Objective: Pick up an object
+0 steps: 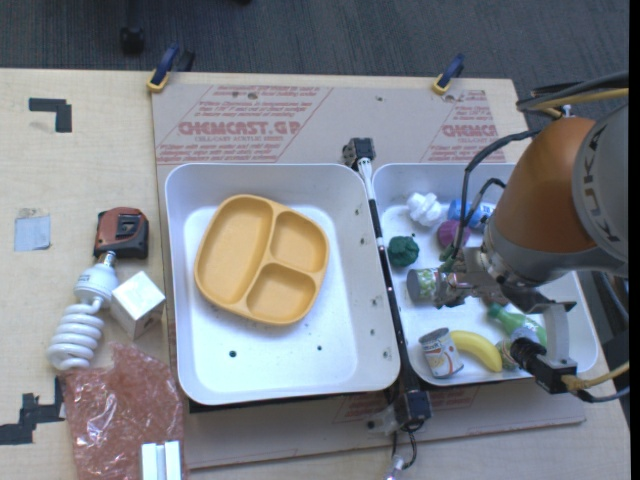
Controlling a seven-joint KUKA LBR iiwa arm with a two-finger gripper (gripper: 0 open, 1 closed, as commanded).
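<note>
The arm hangs low over the right bin (590,340), gripper (455,286) down by the small green-labelled can (427,285), nothing visibly lifted yet, so the pick looks undone, and I cannot tell how the jaws stand.

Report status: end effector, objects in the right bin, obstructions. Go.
End effector low in right bin, finger state unclear. Nothing seen held. Banana, small can, green ball lie loose. Arm covers bin's far side.

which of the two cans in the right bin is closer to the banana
The can at the bin's near edge, right beside the banana. The other can lies farther up, near the dark green object.
</note>
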